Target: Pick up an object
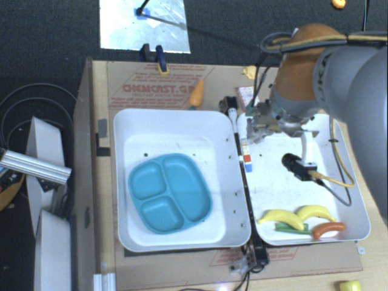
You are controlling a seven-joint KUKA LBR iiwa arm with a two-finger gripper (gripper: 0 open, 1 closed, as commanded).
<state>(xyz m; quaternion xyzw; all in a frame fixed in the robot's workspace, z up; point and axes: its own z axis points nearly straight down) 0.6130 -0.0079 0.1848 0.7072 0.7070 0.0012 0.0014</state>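
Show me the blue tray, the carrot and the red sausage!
blue tray (185,183), camera view, its large right compartment.
carrot (196,94), camera view, middle of its orange body.
red sausage (328,229), camera view, its middle.

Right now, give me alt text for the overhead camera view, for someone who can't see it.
A grey robot arm reaches from the right over the far end of the right bin, whose near edge holds two bananas, a green stick and a red sausage. The left bin holds a blue divided plate.
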